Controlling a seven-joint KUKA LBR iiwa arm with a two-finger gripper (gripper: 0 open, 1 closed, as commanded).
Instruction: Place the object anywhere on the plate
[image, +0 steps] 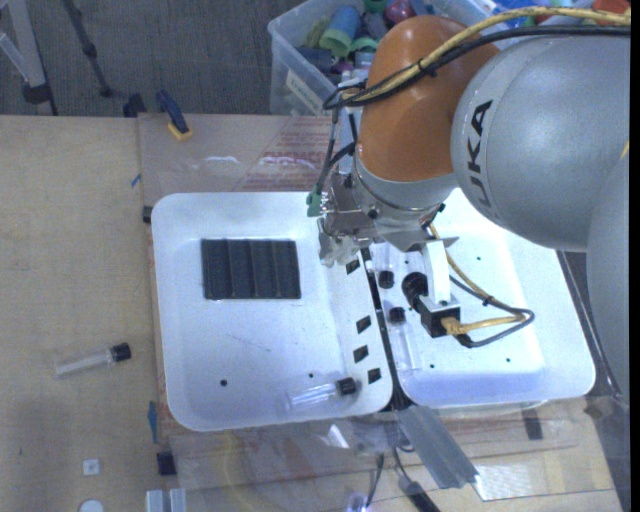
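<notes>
**A:** Where is the clear tube (322, 394)?

**B:** It lies flat in the left bin (200, 350), below and to the right of the plate (251, 269) and well apart from it. Its black cap points away from the plate.

**A:** And the plate itself?

**B:** It is a dark, ribbed rectangle lying flat on the floor of that bin, with nothing on it.

**A:** How is the arm (530, 120) posed?

**B:** It comes in from the right, and its wrist is bent steeply down just past the plate's right edge. The orange band (420, 90) bulges above it. The gripper (345, 240) hangs over the line where the left bin meets the right bin (560, 340), level with the plate's top edge and far from the tube.

**A:** Is the gripper spread or closed?

**B:** I cannot tell, because the wrist covers it from above.

**A:** Anything further out?

**B:** A second tube (90, 358) lies on the bench (60, 250), left of the plate. A storage box (320, 50) of coloured things stands beyond the plate.
</notes>
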